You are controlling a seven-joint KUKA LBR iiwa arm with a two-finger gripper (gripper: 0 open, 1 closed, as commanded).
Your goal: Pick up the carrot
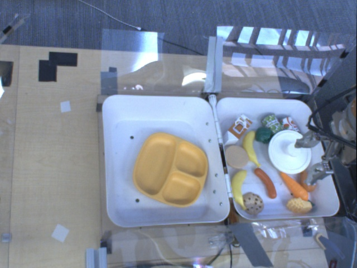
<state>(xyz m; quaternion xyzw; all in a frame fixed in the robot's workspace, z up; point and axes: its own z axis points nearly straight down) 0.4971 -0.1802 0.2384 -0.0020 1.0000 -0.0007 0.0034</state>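
1. A speckled cookie point(253, 203) lies at the right bin's point(334, 208) near edge.
2. The carrot point(293, 186), a smooth orange taper, lies beside a white plate point(289, 149).
3. The gripper point(320, 159) hovers just right of the carrot, its jaws apart.

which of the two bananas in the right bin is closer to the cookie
The lower banana, near the bin's front left corner, lies right beside the speckled cookie. The other banana sits higher up, between the tan disc and the white plate.
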